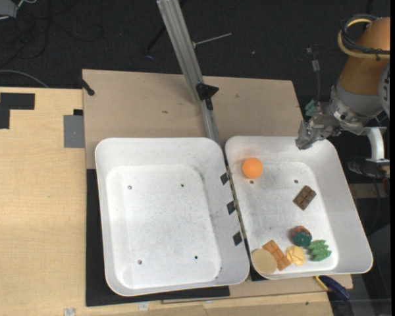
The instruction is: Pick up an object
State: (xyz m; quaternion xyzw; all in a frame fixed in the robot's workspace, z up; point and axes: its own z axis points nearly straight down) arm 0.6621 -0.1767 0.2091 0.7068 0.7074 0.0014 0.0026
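The bench (46, 196) was seen spread wide to the left of the pincer, its pale wood surface bearing two shallow white bins side by side. The left bin (161, 216) was found well apart from the pincer, lower and to the left of it. The right bin (296, 206) lay directly below the pincer, its far right corner just under the fingertips. The arm (362, 71) was seen reaching in from the right, grey with an orange band above the wrist, and the pincer (306, 139) was held over the upper right corner of the right bin. Whether its fingers stood apart or together could not be told, and nothing was seen between them.

An orange ball (252, 168) rested in the right bin, below and to the left of the pincer, nearer to it than anything else in the bin, yet clearly apart from it. A brown chocolate-like block (305, 197) lay lower, almost straight below the pincer. Farthest from the pincer, along the near edge of the right bin, a cluster was seen: a round tan disc (264, 262), an orange-brown cracker piece (276, 252), a yellow item (295, 255), a red and dark green item (301, 236) and a green leafy item (319, 249).
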